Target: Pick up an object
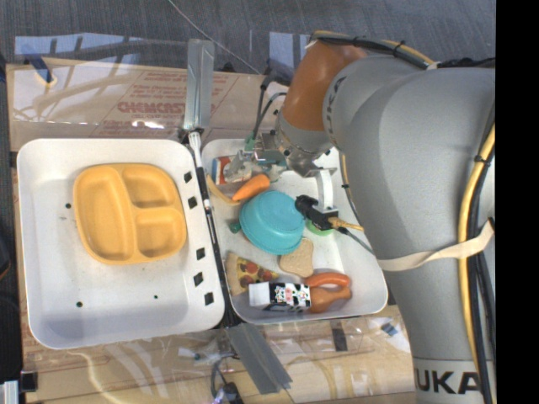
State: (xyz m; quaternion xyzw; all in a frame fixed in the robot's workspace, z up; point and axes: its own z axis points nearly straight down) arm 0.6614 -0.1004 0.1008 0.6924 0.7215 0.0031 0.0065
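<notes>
Currently hand (250, 163) beside carrot (251, 189); carrot axis diagonal, lower-left to upper-right; cannot tell grip.

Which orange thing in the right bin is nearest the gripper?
The carrot beside the teal bowl, close to the gripper; the other lies far off.

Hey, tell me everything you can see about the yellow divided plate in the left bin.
The yellow plate looks like matte plastic, a rounded rectangle with three compartments: one large on its left, two smaller on its right. It lies flat, right way up, on the floor of the left bin, toward the far end, apart from the walls.
</notes>
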